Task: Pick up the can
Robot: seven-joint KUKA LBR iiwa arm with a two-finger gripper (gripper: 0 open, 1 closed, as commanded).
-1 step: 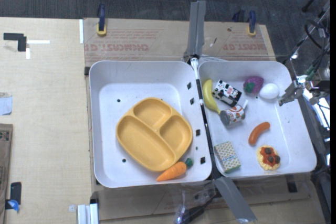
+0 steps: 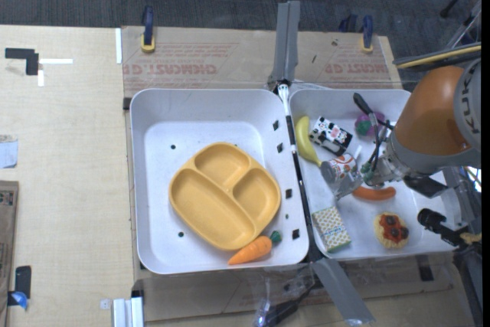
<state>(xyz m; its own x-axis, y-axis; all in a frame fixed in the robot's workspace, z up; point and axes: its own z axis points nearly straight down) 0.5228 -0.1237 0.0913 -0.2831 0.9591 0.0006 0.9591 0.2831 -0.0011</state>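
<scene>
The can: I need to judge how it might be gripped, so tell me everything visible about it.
The can is small and looks like metal, silvery with a white and red label. It lies on its side in the right bin, tilted across the floor, its grey end toward the left. The banana lies just to its left, the hot dog to its right. The gripper hangs close beside it.

Glossy yellow plastic plate (image 2: 223,195), smooth white plastic bins (image 2: 145,188), matt wooden bench (image 2: 61,165), shiny metal can (image 2: 339,168)
</scene>
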